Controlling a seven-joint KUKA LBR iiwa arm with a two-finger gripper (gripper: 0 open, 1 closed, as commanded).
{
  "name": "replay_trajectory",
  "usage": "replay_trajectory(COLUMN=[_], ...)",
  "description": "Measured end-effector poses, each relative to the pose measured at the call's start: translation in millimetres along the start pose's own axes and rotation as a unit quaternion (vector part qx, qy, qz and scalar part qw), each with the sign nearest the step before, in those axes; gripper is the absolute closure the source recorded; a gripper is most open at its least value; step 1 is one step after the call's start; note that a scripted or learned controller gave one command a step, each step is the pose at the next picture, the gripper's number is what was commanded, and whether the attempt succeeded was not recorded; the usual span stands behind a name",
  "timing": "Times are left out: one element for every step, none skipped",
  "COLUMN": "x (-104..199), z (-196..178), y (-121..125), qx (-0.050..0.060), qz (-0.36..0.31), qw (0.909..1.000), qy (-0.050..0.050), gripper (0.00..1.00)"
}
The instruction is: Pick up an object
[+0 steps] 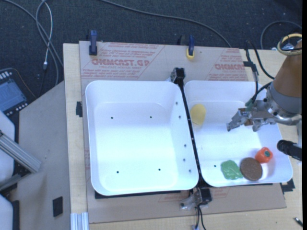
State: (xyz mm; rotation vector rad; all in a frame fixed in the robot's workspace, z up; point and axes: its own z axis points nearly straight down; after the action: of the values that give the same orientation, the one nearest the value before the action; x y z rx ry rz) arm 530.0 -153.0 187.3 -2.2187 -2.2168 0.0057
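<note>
White plastic bins sit side by side on the bench: left bin [139,138], right bin [216,143]. Grey arm w/ orange band [290,75] comes in from the right, over the right bin. Gripper [236,124] hangs above the middle of the right bin, fingers pointing left; they look a bit spread w/ nothing between them.

Objs all in the right bin:
- yellow obj [198,114], by the bin's left wall, upper part, left of the gripper and apart from it.
- green obj [231,170], near the front edge.
- brown round obj [251,169], just right of the green one, touching or nearly so.
- orange-red obj [264,155], just up-right of the brown one, by the bin's right side.

Blue clamp [92,41] and yellow-blue clamp [191,49] grip the board's back edge.
</note>
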Motion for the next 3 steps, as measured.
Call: replay_trajectory(x=[0,9,9], z=[-3,43,95], y=[2,4,4], qx=[-0.004,-0.001,-0.001], qz=[-0.001,-0.001,-0.001], qw=[1.0,1.0,1.0], qy=[-0.001,0.0,0.0], gripper=[0.0,0.0,0.0])
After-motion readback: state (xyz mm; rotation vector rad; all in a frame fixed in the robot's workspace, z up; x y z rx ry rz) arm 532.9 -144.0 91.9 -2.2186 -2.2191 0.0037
